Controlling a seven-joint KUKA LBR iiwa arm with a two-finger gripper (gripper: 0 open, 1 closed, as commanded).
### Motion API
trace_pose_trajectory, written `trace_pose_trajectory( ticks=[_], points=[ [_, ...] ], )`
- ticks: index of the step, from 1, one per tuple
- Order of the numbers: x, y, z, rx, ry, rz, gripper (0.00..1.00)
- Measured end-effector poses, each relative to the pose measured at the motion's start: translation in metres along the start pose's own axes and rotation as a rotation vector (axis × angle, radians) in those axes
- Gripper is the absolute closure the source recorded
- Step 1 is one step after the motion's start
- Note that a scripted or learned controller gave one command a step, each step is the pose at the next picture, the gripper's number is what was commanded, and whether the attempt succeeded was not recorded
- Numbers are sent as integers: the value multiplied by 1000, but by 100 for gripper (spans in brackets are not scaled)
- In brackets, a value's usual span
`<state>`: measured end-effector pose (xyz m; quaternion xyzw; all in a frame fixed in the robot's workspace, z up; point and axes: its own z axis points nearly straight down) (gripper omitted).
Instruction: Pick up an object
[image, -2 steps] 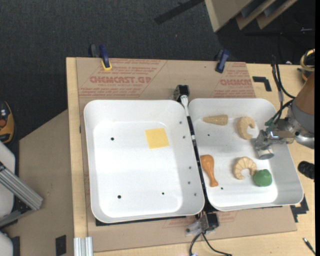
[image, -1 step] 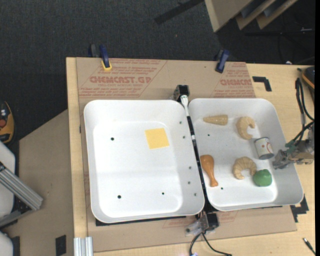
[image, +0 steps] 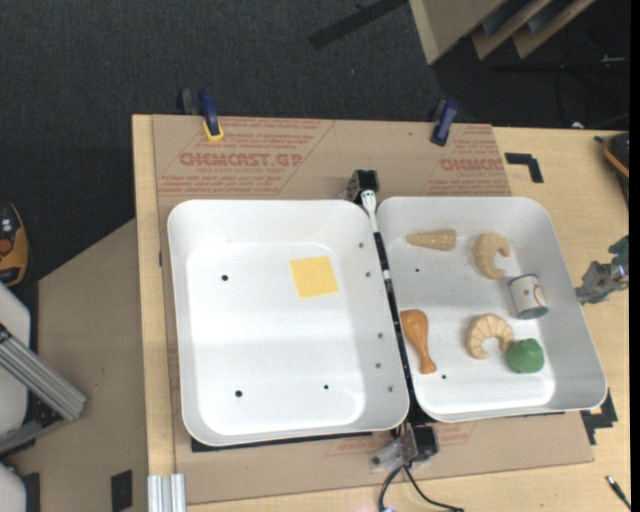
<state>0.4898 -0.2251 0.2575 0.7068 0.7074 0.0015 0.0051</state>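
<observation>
Gripper (image: 603, 278), at the frame's right edge beside the right bin (image: 560, 225); whether its grip is apart or together, I cannot tell. That bin holds a drumstick (image: 419, 340), two croissants (image: 490, 254) (image: 487, 335), a can (image: 526, 296), a green ball (image: 524, 355) and a cone (image: 431, 240); the left bin (image: 200, 300) holds a yellow square (image: 314, 277).

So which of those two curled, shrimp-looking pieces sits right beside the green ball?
The lower shrimp, in the right bin's near corner. Its curl sits beside the green ball; the upper shrimp lies farther back, above the small grey can.

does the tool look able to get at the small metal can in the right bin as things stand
Probably yes. The tool sits just outside the right bin, and the metal can lies nearest that edge, with nothing on top of it and only a croissant beside it.
</observation>
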Motion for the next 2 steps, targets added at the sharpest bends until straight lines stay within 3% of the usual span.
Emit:
trace_pose_trajectory(
  ticks=[2],
  points=[
    [2,-12,82,14,8,1,100]
  ],
)
